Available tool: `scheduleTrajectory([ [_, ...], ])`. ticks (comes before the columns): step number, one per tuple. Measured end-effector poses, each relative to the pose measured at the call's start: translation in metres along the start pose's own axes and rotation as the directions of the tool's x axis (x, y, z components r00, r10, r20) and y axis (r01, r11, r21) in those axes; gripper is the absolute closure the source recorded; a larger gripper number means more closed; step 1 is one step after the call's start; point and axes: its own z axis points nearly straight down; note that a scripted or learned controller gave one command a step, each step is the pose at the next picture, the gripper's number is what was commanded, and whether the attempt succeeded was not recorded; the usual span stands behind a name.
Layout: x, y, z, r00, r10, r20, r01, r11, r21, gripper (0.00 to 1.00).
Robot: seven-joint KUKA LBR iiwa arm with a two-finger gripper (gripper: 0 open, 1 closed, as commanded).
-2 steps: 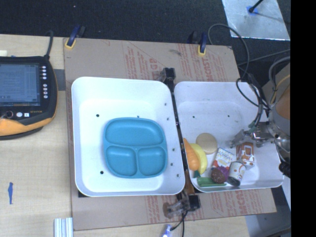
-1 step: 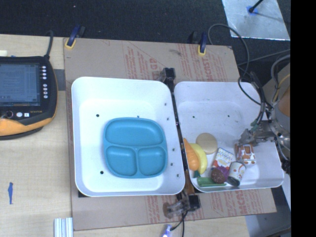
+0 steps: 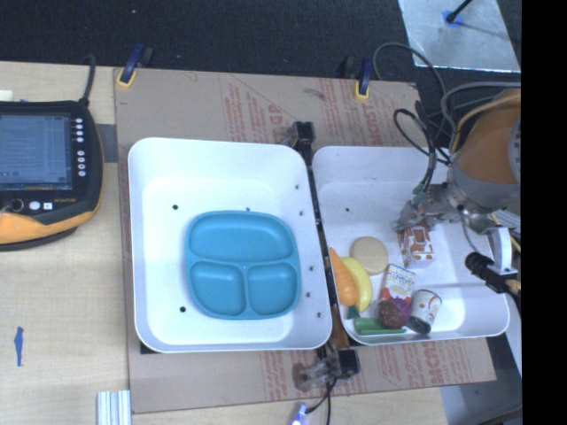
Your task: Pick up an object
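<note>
The right white bin (image 3: 372, 175) holds a cluster of items along its near left side. There is an orange carrot (image 3: 338, 277), a yellow banana (image 3: 358, 283), a round beige bun (image 3: 369, 255), a red and white packet (image 3: 417, 244), a small white carton (image 3: 400, 282), a purple grape bunch (image 3: 392, 312), a can lying on its side (image 3: 425, 308) and a green piece (image 3: 372, 326). My gripper (image 3: 421, 212) hangs low over the right bin, just behind the red and white packet. The grey arm with its orange band (image 3: 485, 149) reaches in from the right.
The left white bin (image 3: 155, 193) carries a blue divided plate (image 3: 241, 264). A teach pendant (image 3: 44, 171) lies on the bench at far left. Black cables (image 3: 416, 113) loop behind the right bin. A black clamp (image 3: 304, 134) sits where the bins meet.
</note>
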Motion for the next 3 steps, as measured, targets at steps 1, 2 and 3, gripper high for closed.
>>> scheduleTrajectory([
  [1, 0.003, -0.064, -0.049, 1.000, 0.001, 0.001, -0.001, 1.000, -0.005, 1.00],
  [2, 0.032, 0.020, 0.002, 1.000, 0.001, -0.002, -0.001, 1.000, 0.005, 1.00],
  [3, 0.099, 0.011, -0.098, 1.000, 0.003, -0.006, -0.003, 1.000, 0.006, 1.00],
])
